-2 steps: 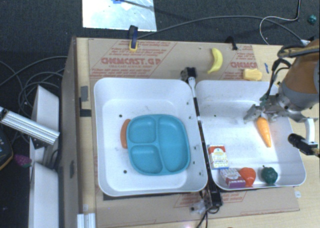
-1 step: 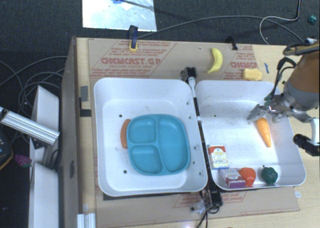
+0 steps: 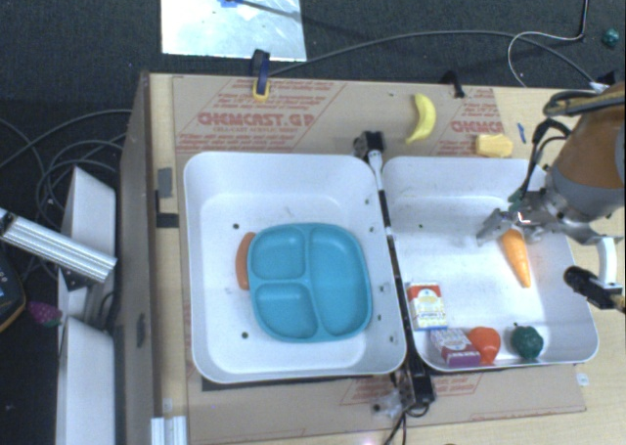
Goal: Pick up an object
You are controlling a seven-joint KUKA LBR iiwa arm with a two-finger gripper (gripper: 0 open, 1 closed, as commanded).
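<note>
My gripper (image 3: 511, 224) hangs over the right bin (image 3: 440, 208), near its right wall. Its tip is at the upper end of an orange carrot (image 3: 517, 257), which lies slanted on the bin floor. From this angle I cannot make out whether the carrot is in its grasp. Along the bin's front sit a small red-and-white carton (image 3: 425, 305), a purple-and-white box (image 3: 451, 347), a red-orange round fruit (image 3: 484, 341) and a dark green one (image 3: 528, 340).
The left bin (image 3: 210, 199) holds a blue divided plate (image 3: 311, 280) with an orange sausage-like piece (image 3: 243, 259) along its left side. Behind the bins, a banana (image 3: 423, 117) and a yellow block (image 3: 494, 146) lie on the cardboard.
</note>
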